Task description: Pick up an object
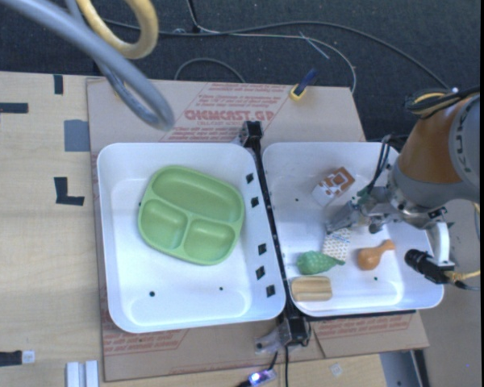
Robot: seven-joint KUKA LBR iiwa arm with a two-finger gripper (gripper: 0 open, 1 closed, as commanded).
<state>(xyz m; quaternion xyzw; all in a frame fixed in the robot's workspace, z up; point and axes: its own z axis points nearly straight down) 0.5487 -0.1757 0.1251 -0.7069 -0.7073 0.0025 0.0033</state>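
1. Sitting side by side: two white bins [113, 216], [387, 293].
2. Lying in the left one: one green divided plate [192, 214].
3. Lying in the right one: five small objects, namely a white-and-orange piece [333, 184], a speckled piece [335, 243], a green piece [318, 261], an orange pear-shaped toy [374, 254], a tan block [310, 288].

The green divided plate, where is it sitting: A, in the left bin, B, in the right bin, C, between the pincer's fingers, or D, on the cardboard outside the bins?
A: the green divided plate lies flat inside the left bin, alone there.
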